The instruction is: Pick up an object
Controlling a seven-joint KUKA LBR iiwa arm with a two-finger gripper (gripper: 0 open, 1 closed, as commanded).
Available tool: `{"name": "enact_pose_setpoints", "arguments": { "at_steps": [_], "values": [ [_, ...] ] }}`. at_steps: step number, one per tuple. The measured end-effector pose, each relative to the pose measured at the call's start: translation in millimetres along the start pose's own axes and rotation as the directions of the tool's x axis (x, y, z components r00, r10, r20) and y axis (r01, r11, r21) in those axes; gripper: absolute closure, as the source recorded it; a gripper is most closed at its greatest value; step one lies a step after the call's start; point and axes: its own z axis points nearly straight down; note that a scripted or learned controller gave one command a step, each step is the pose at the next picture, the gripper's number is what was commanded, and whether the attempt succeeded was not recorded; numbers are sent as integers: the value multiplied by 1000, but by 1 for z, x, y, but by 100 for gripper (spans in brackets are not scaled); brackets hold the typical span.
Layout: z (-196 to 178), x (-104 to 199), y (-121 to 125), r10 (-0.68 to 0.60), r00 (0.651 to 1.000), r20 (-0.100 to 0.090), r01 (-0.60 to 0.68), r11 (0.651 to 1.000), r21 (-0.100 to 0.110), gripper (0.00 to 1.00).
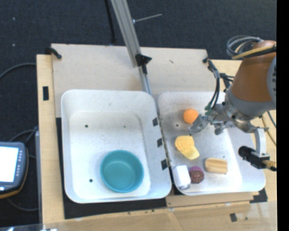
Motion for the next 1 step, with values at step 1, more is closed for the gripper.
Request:
{"name": "enact_pose_setpoints", "arguments": {
  "at_steps": [1],
  "values": [
    [0,0,0,2,1000,0,-2,1000,-1,0]
  ]
}}
